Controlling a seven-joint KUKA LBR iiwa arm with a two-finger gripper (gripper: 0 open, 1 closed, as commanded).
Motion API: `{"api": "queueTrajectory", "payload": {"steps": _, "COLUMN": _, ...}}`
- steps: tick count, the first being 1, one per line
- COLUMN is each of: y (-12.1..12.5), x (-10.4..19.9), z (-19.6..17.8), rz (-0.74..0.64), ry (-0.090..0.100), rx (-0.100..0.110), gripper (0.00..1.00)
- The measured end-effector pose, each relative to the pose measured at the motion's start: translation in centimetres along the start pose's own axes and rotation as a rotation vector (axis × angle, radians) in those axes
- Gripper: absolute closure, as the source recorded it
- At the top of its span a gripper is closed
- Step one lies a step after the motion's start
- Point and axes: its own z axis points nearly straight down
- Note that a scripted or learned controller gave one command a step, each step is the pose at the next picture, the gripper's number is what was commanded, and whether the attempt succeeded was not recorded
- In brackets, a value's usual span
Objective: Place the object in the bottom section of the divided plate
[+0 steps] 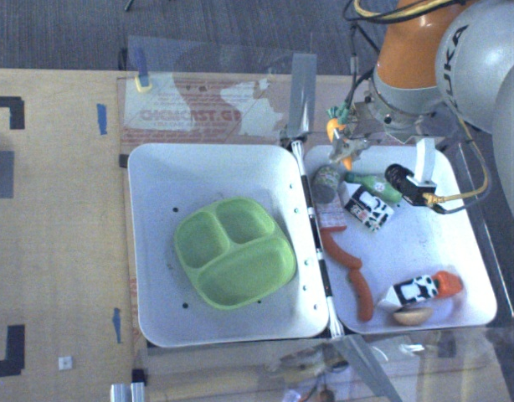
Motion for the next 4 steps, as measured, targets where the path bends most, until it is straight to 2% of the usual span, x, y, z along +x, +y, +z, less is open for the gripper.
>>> {"api": "queueTrajectory", "payload": {"steps": 1, "y": -5.9, "x": 3.9, "z": 3.3, "rz": -0.067, "ry": 0.002, "rx": 0.001, "gripper": 1.0}}
{"api": "queueTrajectory", "payload": {"steps": 2, "y": -12.3, "x": 11.3, "z": 3.3, "rz": 0.013, "ry": 0.002, "rx": 0.002, "gripper": 1.0}}
{"api": "queueTrajectory", "payload": {"steps": 3, "y": -12.3, "x": 11.2, "z": 3.3, "rz": 0.015, "ry": 0.002, "rx": 0.002, "gripper": 0.0}}
{"api": "queueTrajectory", "payload": {"steps": 4, "y": -16.8, "x": 5.4, "z": 3.3, "rz": -0.244, "ry": 0.002, "rx": 0.001, "gripper": 0.0}}
